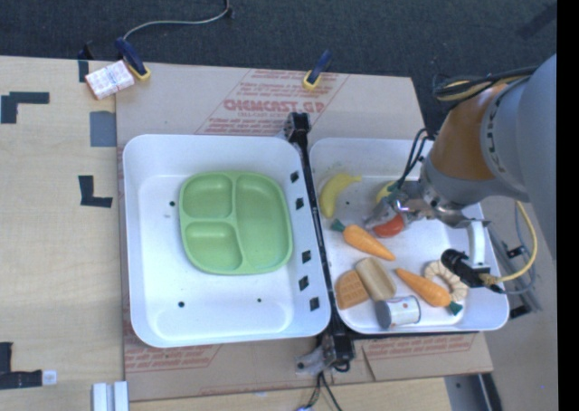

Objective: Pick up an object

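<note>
In the right bin [470,323], at the frame's right centre, the gripper [387,215] sits low over a red tomato-like toy [391,227]. The toy lies right at the fingertips, slightly below them; whether the jaws are apart or clamped on it cannot be told. A carrot [368,242] lies just lower left.

You see even, bright light on the white bins [145,219] with soft short shadows, and the picture is slightly blurred.
</note>
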Robot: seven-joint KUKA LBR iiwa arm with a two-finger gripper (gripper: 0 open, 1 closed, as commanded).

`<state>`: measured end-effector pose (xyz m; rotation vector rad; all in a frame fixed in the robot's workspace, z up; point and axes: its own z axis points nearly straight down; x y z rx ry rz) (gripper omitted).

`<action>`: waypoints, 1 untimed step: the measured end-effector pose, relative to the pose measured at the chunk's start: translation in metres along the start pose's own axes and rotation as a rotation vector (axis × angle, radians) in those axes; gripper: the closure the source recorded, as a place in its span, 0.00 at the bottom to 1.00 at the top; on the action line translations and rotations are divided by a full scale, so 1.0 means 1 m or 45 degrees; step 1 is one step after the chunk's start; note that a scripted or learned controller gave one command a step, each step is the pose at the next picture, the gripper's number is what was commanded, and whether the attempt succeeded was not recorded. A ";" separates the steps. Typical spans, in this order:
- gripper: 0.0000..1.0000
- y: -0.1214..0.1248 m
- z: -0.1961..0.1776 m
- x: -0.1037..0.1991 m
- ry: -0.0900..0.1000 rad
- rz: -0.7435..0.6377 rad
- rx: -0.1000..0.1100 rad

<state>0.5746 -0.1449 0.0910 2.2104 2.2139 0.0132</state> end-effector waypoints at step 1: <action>1.00 -0.029 -0.119 0.077 0.005 -0.001 0.018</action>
